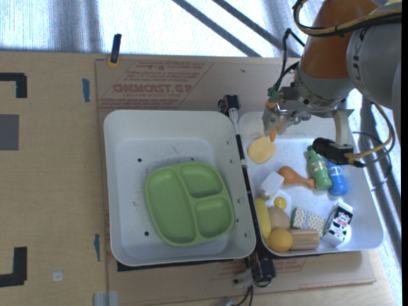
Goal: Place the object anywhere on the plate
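Note:
The green divided plate (188,203) lies in the left white bin (121,171), with nothing on it. My gripper (275,125) hangs over the far left corner of the right bin (366,234). A small orange sliver shows at its tip. Just below that sits a pale yellow, rounded object (261,150), close to the wall between the bins. Whether the yellow object hangs from the gripper or rests on the bin floor cannot be told from this view.
The right bin holds several toys: an orange carrot-like piece (296,176), a green bottle (317,166), a blue bottle (337,182), a banana (262,217), a yellow ball (279,239), a wooden block (303,240) and a cow-print box (338,225). A black clamp (229,102) tops the divider.

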Robot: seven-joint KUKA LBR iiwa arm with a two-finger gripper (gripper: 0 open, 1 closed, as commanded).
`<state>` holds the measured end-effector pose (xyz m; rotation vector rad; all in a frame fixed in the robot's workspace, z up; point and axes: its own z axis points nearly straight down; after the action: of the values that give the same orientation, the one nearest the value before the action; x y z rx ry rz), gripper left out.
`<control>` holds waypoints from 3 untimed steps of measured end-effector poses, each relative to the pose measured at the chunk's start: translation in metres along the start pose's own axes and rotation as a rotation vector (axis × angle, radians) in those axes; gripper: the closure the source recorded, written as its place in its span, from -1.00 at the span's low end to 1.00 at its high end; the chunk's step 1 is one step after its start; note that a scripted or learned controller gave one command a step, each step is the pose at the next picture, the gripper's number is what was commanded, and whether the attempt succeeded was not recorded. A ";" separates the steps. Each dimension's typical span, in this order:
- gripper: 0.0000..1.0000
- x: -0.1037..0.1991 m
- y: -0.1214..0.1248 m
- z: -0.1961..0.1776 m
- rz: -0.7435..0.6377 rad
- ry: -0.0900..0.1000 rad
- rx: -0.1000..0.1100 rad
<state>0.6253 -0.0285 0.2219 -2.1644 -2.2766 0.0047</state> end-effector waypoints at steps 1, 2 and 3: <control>1.00 0.061 -0.040 -0.021 0.382 0.005 0.006; 1.00 0.133 -0.048 0.013 0.484 0.003 0.012; 1.00 0.168 -0.101 -0.025 0.412 0.004 0.006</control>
<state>0.5163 0.1344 0.2470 -2.5794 -1.7817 0.0065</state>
